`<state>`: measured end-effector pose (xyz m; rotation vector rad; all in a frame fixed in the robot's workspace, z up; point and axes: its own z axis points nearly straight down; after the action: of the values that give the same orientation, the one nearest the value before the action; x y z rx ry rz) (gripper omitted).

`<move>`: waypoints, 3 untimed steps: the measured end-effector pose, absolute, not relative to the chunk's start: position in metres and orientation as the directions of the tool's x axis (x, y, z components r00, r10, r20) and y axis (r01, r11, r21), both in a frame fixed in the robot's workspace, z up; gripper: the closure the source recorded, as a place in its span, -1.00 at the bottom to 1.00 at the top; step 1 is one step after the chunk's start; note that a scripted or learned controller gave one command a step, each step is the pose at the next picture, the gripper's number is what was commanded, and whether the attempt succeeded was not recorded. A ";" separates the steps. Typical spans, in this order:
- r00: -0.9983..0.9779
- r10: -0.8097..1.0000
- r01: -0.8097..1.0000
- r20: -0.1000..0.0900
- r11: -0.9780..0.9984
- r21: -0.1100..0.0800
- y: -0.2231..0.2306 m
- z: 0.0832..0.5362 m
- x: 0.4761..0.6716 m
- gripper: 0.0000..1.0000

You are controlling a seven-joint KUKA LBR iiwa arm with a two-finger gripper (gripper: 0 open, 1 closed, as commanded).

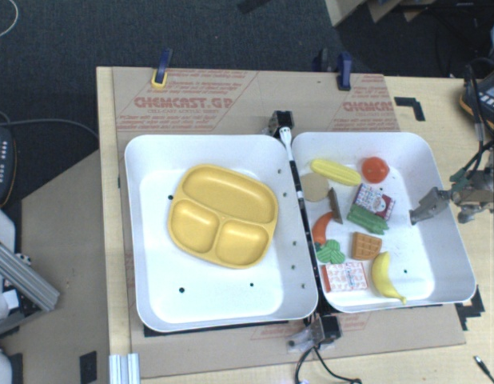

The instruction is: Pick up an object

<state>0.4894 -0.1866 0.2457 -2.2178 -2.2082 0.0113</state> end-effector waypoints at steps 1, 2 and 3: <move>0.000 1.000 1.000 0.000 0.000 0.000 -0.186 0.253 0.492 -1.00; -0.001 1.000 1.000 0.003 0.001 -0.006 -0.176 0.196 0.495 -1.00; 0.001 1.000 1.000 0.003 -0.001 -0.006 -0.173 0.137 0.486 -1.00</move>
<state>0.4861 -0.1734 0.1370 -2.2174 -2.2160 0.0035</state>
